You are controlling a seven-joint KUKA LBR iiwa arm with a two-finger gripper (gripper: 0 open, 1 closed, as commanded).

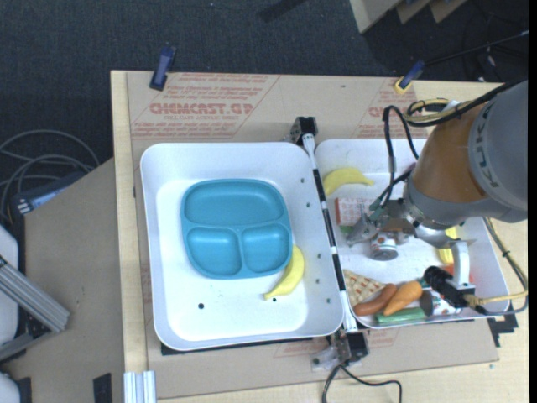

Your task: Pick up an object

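My gripper (375, 232) hangs low over the middle of the right bin (495, 285), below the grey arm with its orange band (449, 170). It sits just beside a small red-and-green packet (351, 209). A yellow banana (345, 179) lies at the bin's far left. Near the front edge lie a waffle piece (359, 285), an orange carrot (403, 294), a reddish sausage (372, 304) and a green piece (404, 316). A yellow piece (460, 259) shows to the right of the gripper. Nothing shows as held.
The left bin (164, 250) holds a blue divided plate (235, 227) and a second banana (287, 276) against the plate's front right corner. A ridge (323, 217) separates the two bins. Cardboard (210, 103) lies under both.
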